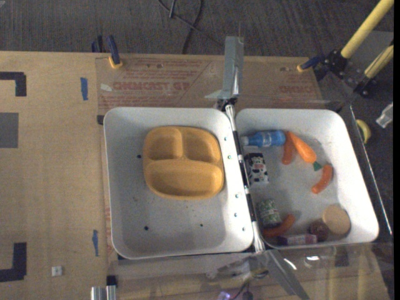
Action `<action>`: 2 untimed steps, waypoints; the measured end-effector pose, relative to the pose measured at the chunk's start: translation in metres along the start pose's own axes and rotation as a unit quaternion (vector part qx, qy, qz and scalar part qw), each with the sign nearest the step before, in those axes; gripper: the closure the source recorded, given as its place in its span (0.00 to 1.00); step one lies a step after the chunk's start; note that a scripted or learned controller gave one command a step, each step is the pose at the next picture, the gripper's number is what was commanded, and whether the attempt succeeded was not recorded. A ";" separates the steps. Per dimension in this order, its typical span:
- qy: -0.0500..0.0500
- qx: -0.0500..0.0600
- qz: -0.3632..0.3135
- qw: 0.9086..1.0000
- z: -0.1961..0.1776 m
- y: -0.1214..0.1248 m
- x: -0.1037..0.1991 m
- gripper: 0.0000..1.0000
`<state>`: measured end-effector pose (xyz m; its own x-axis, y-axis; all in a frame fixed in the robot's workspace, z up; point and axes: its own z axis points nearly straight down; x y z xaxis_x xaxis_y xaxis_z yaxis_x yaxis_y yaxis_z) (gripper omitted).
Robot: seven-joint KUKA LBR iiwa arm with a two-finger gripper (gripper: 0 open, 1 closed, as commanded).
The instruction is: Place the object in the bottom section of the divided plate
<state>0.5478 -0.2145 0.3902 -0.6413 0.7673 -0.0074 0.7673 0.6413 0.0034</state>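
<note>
A yellow divided plate [183,161] lies in the upper middle of the left bin [162,224]. It has two small sections at the top and one wide bottom section [184,179], and nothing lies in any of them. The loose objects are all in the right bin [294,192]: a blue bottle [264,139], three orange carrot-like pieces [304,147] [287,150] [322,179], a small black-and-white carton [255,168], a green can [270,212], an orange sausage shape [279,225] and a round tan item [337,219].
A metal divider [232,74] runs between the two bins. Yellow bars with clamps [350,55] stand at the upper right. A dark round item [319,230] and a pink bar [297,239] lie along the right bin's near wall.
</note>
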 end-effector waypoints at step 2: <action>-0.001 -0.001 -0.111 0.994 -0.047 0.010 -0.018 1.00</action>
